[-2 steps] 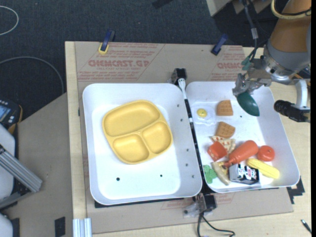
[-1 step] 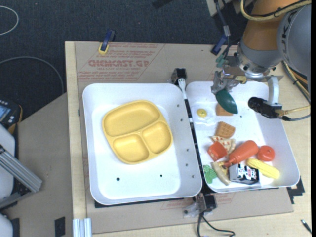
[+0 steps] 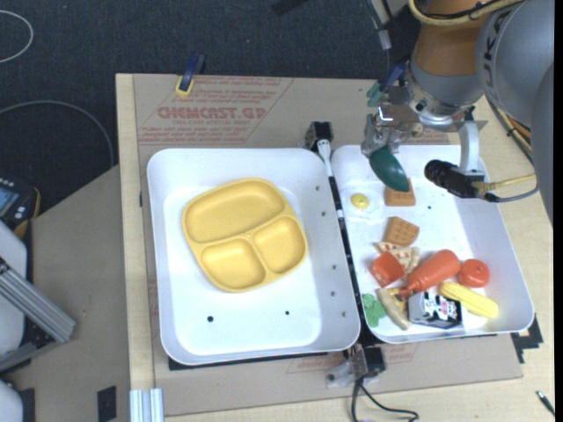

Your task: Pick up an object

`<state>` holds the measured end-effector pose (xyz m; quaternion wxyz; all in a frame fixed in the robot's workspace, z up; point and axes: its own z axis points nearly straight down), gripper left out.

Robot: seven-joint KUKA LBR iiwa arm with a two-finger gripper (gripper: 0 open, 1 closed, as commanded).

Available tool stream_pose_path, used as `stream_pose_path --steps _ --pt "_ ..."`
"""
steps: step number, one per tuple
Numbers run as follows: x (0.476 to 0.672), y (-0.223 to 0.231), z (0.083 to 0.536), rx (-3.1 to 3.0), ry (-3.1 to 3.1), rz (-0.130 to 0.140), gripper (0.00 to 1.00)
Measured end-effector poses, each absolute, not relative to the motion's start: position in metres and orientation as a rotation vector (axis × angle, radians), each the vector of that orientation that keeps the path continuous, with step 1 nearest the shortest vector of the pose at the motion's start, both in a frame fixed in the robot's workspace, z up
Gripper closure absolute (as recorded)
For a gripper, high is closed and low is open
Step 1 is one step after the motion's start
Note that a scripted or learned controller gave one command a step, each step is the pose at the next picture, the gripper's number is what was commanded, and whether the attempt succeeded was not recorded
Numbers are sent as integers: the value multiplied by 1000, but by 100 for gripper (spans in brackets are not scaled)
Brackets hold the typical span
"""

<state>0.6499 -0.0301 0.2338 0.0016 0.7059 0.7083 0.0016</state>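
My gripper (image 3: 384, 141) hangs over the far left corner of the right bin (image 3: 506, 244). A dark green, leaf-shaped toy (image 3: 391, 170) sits between its fingers and points down toward the bin floor, so the gripper is shut on it. Just below lie a toy fried egg (image 3: 359, 202) and a brown toast piece (image 3: 400, 197). Nearer the front are a waffle cracker (image 3: 401, 231), a pizza slice (image 3: 398, 258), an orange-red carrot (image 3: 433, 270), a red tomato (image 3: 474, 273) and a yellow corn cob (image 3: 470, 300).
The left bin (image 3: 176, 323) holds a yellow divided plate (image 3: 244, 234). A black part with a yellow cable (image 3: 453, 178) juts from the arm over the right bin's far edge. Small green pieces (image 3: 375, 307) and a black-and-white packet (image 3: 435, 309) lie at the right bin's front.
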Motion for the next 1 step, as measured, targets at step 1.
stream_pose_path --steps 1 --pt "643 -31 234 2223 2222 -1 100"
